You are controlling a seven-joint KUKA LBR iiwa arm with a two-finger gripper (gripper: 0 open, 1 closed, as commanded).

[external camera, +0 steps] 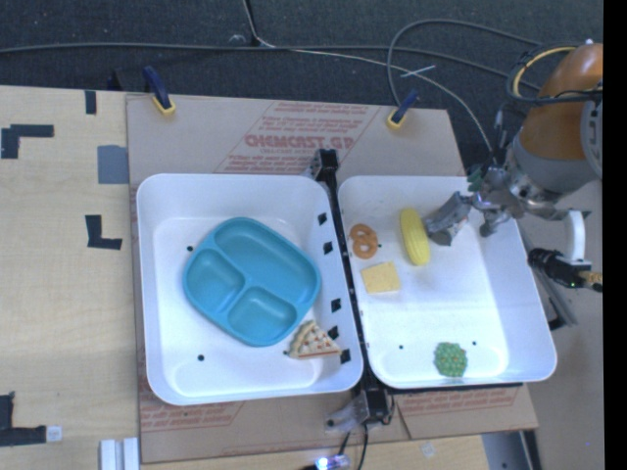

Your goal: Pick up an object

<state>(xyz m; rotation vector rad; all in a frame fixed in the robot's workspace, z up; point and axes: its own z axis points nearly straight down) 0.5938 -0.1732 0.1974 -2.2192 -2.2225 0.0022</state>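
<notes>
Two white bins side by side on a cardboard-covered table [284,135]. In the left bin [157,262]: a blue divided plate [252,279] near the middle, a waffle wedge [313,342] just beside its near right corner. In the right bin [519,302]: a small pretzel [363,241] close to the left wall, a yellow banana [414,237] to its right, a yellow cheese square [381,278] just nearer, a green broccoli piece [451,359] by the near wall. Grey pincer [443,225] over the right bin's far part, just right of the banana, nothing visibly between its fingers; open or closed, cannot tell
</notes>
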